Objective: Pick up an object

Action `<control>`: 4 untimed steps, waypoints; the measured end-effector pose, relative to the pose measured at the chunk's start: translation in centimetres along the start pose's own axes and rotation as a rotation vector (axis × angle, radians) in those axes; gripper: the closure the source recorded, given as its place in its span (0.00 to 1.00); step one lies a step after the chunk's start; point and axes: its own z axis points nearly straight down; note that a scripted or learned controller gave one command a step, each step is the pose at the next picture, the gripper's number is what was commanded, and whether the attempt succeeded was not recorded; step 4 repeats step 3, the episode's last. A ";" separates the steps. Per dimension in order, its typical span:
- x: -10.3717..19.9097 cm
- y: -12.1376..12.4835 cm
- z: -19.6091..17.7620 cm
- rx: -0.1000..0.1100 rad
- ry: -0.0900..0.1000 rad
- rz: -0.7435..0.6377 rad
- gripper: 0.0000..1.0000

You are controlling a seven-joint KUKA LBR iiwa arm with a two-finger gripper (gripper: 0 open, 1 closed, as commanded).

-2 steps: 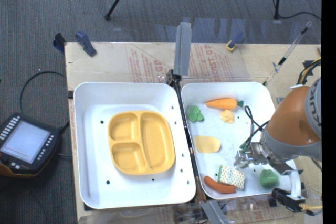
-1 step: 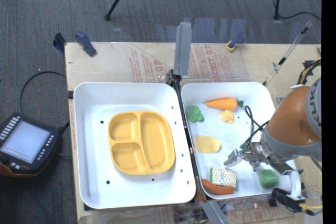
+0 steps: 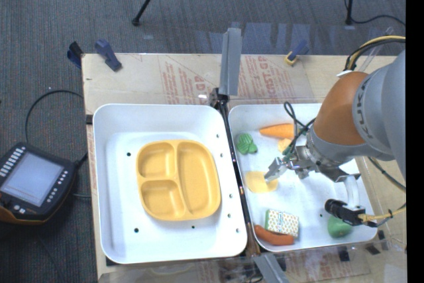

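My tool (image 3: 273, 173) hung low in right bin (image 3: 310, 243), fingers spread, pinching nothing. Yellow piece (image 3: 259, 182) sat just left of tips, almost touching. Short reach, lol.

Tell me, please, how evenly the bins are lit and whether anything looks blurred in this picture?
Camera view: soft, even light on both white bins, no harsh glare; the yellow tray is sharp with faint shading; the gripper looks slightly smeared, casting a weak shadow near the pale yellow piece.
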 end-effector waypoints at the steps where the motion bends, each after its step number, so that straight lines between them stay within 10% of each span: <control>1: 0.1 8.2 -0.1 -0.002 -0.002 -0.079 0.00; 2: 0.3 8.3 -1.1 0.000 -0.003 -0.085 1.00; 3: 7.7 9.6 -16.2 -0.017 -0.001 0.078 1.00; 4: 7.7 9.6 -16.2 -0.017 -0.001 0.078 1.00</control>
